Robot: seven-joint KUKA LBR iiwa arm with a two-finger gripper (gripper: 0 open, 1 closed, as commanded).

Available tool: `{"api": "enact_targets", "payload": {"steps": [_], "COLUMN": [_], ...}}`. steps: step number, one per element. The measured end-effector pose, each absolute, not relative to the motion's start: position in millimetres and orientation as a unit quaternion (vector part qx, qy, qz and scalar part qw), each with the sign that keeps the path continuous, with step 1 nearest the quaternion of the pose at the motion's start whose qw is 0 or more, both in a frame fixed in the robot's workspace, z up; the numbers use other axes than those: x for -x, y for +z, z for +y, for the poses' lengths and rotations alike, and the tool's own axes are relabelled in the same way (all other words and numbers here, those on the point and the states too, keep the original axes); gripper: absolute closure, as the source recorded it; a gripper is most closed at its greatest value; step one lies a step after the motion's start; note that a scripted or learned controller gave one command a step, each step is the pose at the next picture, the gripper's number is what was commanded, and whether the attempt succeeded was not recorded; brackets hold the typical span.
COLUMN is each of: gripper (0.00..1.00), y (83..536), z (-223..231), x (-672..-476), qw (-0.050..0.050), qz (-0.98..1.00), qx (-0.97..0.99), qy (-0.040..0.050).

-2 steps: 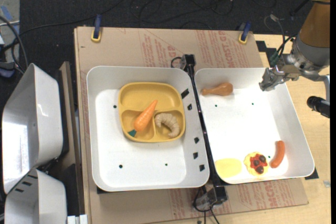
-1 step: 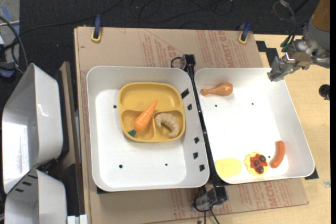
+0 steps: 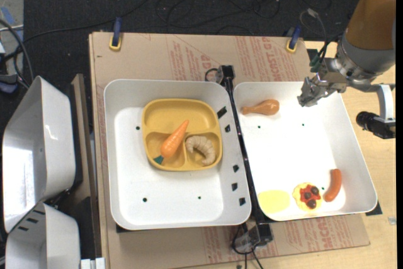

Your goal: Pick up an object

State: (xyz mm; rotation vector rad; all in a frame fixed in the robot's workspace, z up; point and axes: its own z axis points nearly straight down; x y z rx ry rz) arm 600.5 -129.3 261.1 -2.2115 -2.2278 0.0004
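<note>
In the right bin (image 3: 352,135) a chicken drumstick (image 3: 262,108) lies near the far left corner. A sausage (image 3: 333,184), a pizza slice (image 3: 307,194) and a flat yellow piece (image 3: 274,200) lie along its near edge. In the left bin (image 3: 119,154) stands a yellow divided plate (image 3: 151,120) holding a carrot (image 3: 174,138) and a shrimp (image 3: 203,148). My gripper (image 3: 310,96) hangs over the far right part of the right bin, right of the drumstick and apart from it. Nothing shows between its fingers.
The arm's grey wrist and orange band (image 3: 371,16) come in from the upper right. Clamps (image 3: 115,41) (image 3: 293,39) hold the cardboard sheet at its far edge. White containers (image 3: 34,148) stand left of the bench. Cables lie on the dark floor behind.
</note>
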Motion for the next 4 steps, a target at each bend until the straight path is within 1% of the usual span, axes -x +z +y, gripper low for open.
{"api": "enact_targets", "payload": {"steps": [1,2,3,4], "gripper": [1.00,1.00,1.00,1.00], "y": [256.7,239.1,235.8,241.3], "z": [-66.9,-14.1,47.3,96.7], "x": [-602.6,-598.5,-585.1,-577.9], "qw": [0.001,0.001,0.001,0.000], "qz": [-0.710,-0.710,-0.710,-0.710], "qx": [0.704,0.704,0.704,0.704], "qy": [-0.0001,0.0004,0.0005,-0.0005]}}
